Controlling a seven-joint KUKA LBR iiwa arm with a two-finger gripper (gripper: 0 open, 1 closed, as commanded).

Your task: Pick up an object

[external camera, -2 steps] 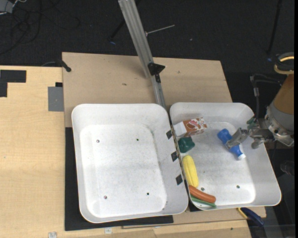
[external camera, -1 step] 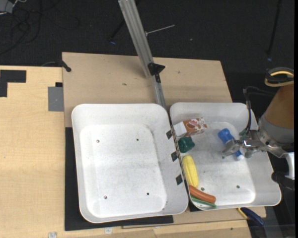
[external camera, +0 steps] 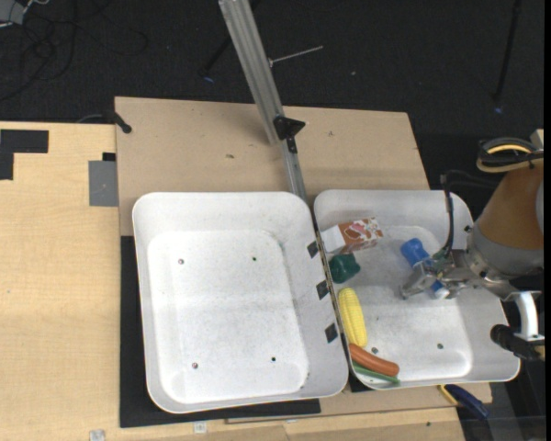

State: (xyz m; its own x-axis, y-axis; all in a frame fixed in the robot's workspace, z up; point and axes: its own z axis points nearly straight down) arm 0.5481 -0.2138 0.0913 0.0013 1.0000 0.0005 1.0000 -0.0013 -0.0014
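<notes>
Tool (external camera: 426,281) low in right bin (external camera: 459,361), beside blue object (external camera: 414,250).

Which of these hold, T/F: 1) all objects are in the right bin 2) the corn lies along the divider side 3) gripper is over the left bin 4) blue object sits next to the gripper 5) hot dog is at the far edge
1) True: every object lies in the right bin.
2) True: the corn lies beside the divider.
3) False: the gripper is over the right bin.
4) True: the blue object is just beside it.
5) False: the hot dog lies at the near edge.
</notes>
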